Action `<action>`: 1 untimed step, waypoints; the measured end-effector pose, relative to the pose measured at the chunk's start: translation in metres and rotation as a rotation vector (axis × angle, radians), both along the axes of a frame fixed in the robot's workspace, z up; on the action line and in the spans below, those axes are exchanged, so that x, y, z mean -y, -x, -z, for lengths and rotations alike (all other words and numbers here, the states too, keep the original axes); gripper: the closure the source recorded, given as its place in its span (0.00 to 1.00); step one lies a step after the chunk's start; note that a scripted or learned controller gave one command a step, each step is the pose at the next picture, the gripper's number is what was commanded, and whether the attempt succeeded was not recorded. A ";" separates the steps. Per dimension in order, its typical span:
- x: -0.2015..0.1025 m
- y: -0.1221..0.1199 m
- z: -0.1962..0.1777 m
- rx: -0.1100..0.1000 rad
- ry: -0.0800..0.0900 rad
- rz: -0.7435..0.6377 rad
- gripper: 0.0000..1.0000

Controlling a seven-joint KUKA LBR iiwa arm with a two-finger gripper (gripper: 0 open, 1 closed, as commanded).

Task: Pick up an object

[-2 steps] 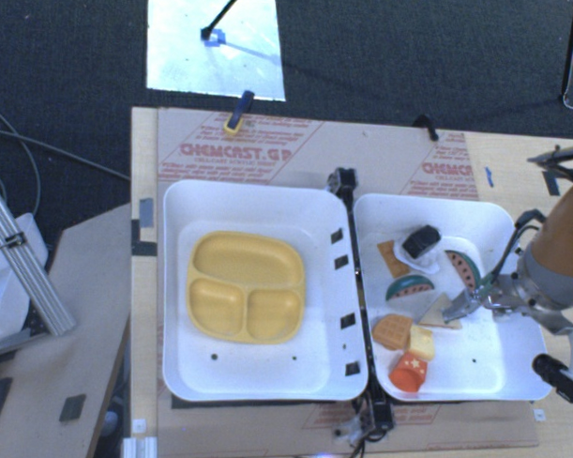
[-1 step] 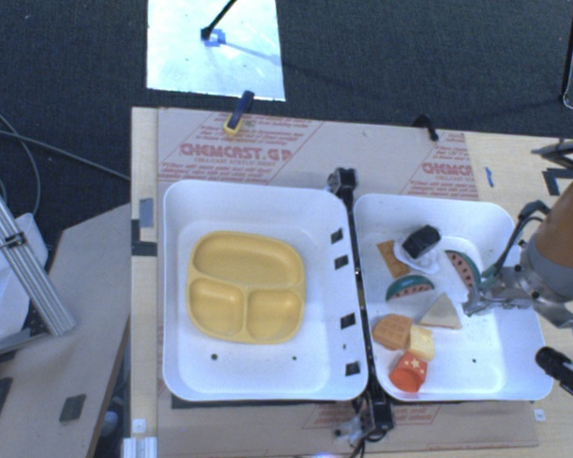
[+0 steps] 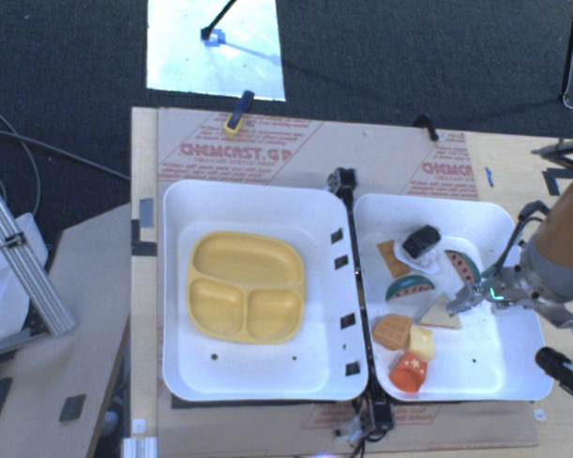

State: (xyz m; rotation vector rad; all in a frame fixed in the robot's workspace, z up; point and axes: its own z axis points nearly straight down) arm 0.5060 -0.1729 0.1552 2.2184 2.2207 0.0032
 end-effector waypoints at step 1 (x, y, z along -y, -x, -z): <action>0.035 -0.036 -0.004 0.003 0.003 0.000 0.00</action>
